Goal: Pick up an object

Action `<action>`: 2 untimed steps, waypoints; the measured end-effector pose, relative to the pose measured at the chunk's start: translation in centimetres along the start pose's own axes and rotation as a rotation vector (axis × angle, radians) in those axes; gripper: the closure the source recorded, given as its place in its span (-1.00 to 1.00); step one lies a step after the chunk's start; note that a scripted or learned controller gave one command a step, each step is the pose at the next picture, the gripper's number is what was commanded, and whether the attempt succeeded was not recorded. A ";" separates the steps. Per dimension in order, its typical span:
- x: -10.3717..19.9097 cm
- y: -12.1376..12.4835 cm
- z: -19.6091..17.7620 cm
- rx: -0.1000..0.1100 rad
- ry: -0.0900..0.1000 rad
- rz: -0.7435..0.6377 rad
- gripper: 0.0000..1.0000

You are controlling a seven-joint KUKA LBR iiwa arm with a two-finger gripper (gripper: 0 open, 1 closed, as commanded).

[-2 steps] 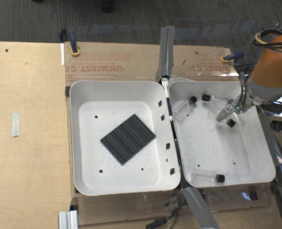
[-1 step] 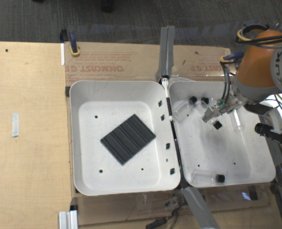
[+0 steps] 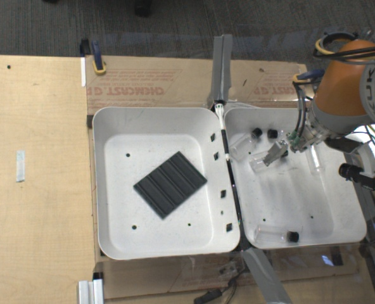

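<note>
The grey KUKA arm with its orange band (image 3: 339,84) reaches in over the right-hand shallow white bin (image 3: 339,230), and its two-finger gripper (image 3: 277,152) hangs low in that bin's upper left part, near the divider between the bins. Whether the gripper is parted or closed cannot be told from this slant, and nothing can be seen caught in it.

Around the gripper lie clear plastic pieces (hard to make out against the white floor), one pale transparent piece (image 3: 258,163) just beside the tip, and two small black caps (image 3: 264,133) sit a little above it. Another clear item with a small black cap (image 3: 292,236) rests near the bin's front wall, well apart from the tool.

The dark grey ribbed rectangular mat (image 3: 170,183) lies flat and askew in the middle of the left-hand white bin (image 3: 105,233), untouched.

By these signs the pick seems not yet achieved: the approach looks made, while the grasp and the lift remain to be shown.
</note>
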State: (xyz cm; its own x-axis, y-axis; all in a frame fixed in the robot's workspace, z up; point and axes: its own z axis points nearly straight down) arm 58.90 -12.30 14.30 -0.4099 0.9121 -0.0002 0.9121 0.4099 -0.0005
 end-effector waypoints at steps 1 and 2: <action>-5.5 1.2 3.5 -0.025 -0.014 0.001 -1.00; -5.7 1.3 2.4 -0.031 -0.022 0.000 1.00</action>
State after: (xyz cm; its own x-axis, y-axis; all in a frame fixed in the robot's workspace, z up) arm 62.42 -16.94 11.87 -0.4093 0.9121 -0.0225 0.9117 0.4098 0.0302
